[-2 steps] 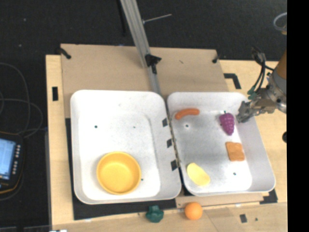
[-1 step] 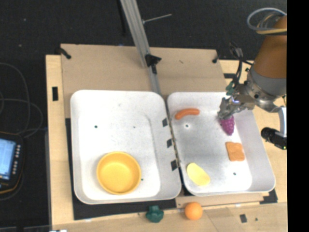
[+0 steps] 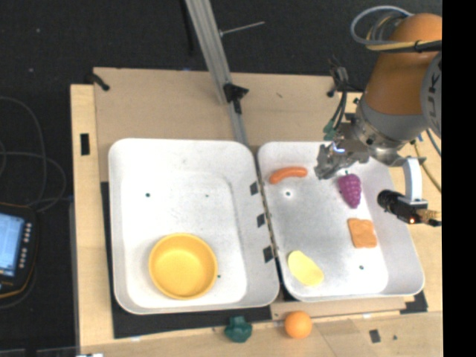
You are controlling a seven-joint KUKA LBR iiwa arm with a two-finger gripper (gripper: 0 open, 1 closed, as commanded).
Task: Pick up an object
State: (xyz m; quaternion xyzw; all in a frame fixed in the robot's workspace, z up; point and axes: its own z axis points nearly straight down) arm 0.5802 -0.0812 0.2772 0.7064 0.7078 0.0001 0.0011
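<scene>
- Nearest of all, a small dark green toy [image 3: 239, 329] and a round orange ball [image 3: 297, 324] sit on the tan wooden surface [image 3: 163, 110], just in front of the two bins.
- On the far left, a black screen with a blue glow [image 3: 11, 248] rests off the surface, with black wires near it.
- Next, the left white bin [image 3: 186, 169] holds a round yellow bowl [image 3: 183, 265] in its front part.
- A long grey metal bar [image 3: 212, 50] slants down from the top to the back edge between the bins.
- Then the right white bin [image 3: 394, 274] holds a soft yellow lump [image 3: 305, 268] at the front left and a long orange hot dog shape [image 3: 288, 174] at the back left.
- Further right lie a purple bunch of grapes [image 3: 350, 189] and a flat orange square [image 3: 362, 233].
- The jaws [image 3: 328, 164] of the grey and orange arm [image 3: 398, 80] hang over the back of the right bin, between the hot dog shape and the grapes, close to both. I cannot tell if they are apart or together.
</scene>
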